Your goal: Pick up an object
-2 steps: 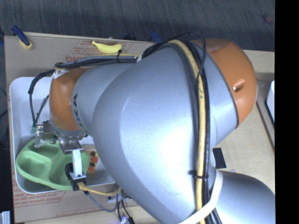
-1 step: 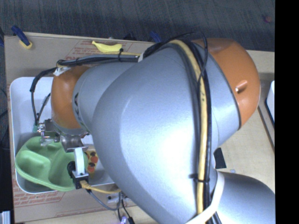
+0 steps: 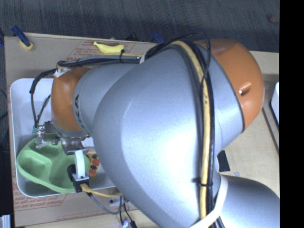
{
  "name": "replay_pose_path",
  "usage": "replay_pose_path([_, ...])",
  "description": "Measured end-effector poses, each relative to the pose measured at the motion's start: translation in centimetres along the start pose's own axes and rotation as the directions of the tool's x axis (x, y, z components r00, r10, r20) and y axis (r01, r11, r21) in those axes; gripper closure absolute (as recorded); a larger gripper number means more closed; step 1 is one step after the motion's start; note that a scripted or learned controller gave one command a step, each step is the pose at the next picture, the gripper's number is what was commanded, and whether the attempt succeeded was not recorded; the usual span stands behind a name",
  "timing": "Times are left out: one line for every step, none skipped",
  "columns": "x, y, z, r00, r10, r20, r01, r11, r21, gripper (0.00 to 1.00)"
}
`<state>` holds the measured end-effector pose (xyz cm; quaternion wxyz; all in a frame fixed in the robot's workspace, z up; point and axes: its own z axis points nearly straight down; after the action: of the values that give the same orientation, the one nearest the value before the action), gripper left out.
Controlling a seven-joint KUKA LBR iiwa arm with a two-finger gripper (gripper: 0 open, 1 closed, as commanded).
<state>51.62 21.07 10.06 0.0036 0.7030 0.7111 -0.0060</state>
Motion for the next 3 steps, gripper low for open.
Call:
replay_pose_path([0.1, 0.1, -1.1, 1.0, -0.006, 0.0, 0.006, 1.0, -0.004, 1.0])
replay_pose_path([0.1, 0.3, -1.3, 1.0, -0.006, -0.001, 0.006, 1.0, -0.008, 0.0])
replay_pose_path([0.4, -1.2, -0.9, 1.0, 0.009, -0.018, -0.01, 0.999, -0.05, 0.0])
